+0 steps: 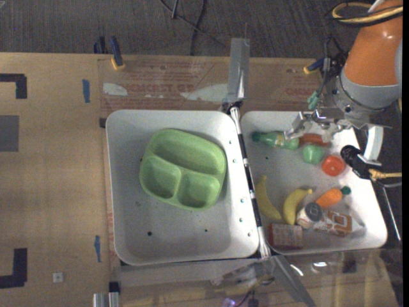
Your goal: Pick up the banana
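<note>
Hovering at the upper right of the frame, the grey and orange arm's gripper (313, 121) sits above the right white bin (377, 226); whether its fingers are released or clenched cannot be told. Two yellow bananas (265, 200) lie lower left in that bin, well apart from it. A green divided plate (184, 169) rests in the left white bin (128, 235).

Plate (184, 169) in left bin (124, 235); bananas (265, 200) & bottles (275, 139) in right bin (376, 226).
</note>
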You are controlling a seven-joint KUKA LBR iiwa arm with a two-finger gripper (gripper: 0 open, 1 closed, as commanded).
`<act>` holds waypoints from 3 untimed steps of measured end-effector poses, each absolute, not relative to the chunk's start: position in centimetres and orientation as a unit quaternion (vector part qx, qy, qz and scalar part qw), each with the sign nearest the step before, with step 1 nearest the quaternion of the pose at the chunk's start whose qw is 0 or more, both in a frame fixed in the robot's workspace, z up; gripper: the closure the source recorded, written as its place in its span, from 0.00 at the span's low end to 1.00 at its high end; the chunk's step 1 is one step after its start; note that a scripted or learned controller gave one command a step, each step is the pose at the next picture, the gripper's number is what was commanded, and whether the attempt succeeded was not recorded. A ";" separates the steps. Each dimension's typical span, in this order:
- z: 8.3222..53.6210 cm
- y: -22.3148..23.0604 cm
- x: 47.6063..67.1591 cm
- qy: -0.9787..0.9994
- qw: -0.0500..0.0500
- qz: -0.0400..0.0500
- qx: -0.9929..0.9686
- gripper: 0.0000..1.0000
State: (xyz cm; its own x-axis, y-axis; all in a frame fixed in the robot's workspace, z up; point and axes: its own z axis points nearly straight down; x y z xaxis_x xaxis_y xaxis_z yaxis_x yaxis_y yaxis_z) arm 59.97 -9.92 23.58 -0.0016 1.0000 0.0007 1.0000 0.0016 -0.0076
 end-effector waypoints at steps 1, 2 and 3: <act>18.6 -12.0 52.1 -0.749 0.003 0.002 -0.663 0.00; 9.6 -11.2 47.8 -0.777 0.003 0.001 -0.629 0.00; 10.3 -11.2 47.8 -0.776 0.004 0.001 -0.631 1.00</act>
